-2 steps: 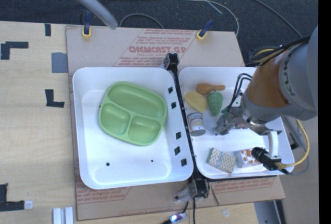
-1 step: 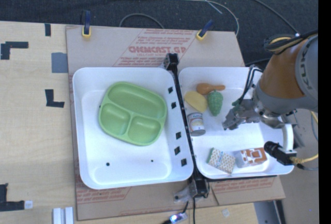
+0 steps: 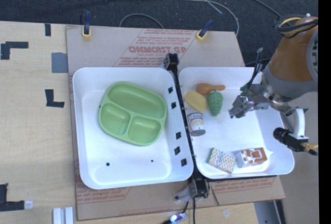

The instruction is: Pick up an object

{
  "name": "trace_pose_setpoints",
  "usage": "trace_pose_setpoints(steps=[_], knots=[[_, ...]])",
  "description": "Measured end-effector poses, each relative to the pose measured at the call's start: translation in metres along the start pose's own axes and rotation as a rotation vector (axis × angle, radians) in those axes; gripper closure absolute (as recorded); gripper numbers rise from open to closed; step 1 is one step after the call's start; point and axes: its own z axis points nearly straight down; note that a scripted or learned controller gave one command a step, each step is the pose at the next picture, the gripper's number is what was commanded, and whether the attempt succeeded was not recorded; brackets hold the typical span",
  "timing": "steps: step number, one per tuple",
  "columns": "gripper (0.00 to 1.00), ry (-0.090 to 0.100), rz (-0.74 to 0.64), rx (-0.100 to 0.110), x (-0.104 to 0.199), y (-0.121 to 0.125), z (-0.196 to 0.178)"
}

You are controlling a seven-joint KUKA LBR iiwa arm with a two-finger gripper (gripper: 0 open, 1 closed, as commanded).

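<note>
Nearby, hand (image 3: pixel 239 108), grip state unclear, hovers beside green toy (image 3: pixel 215 102), possibly a vegetable.

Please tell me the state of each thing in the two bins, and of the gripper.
Green tray: flat, right way up, left bin.
Small can: upright.
Carrot: lying.
Yellow piece: lying.
Green vegetable: lying.
Two packets: lying flat.
Gripper: above right bin, holding nothing visible.

A carrot (image 3: pixel 210 87), yellow banana (image 3: pixel 196 101), green vegetable (image 3: pixel 215 102) and small can (image 3: pixel 196 123) cluster near the right bin's (image 3: pixel 269 130) divider; two flat packets (image 3: pixel 221 160) (image 3: pixel 252 157) lie along its front edge.
</note>
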Motion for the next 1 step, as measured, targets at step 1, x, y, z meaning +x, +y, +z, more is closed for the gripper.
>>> trace_pose_setpoints(steps=[1], knots=[[1.0,0.0,0.001,0.0,-0.0079,0.0082,-0.0533]])
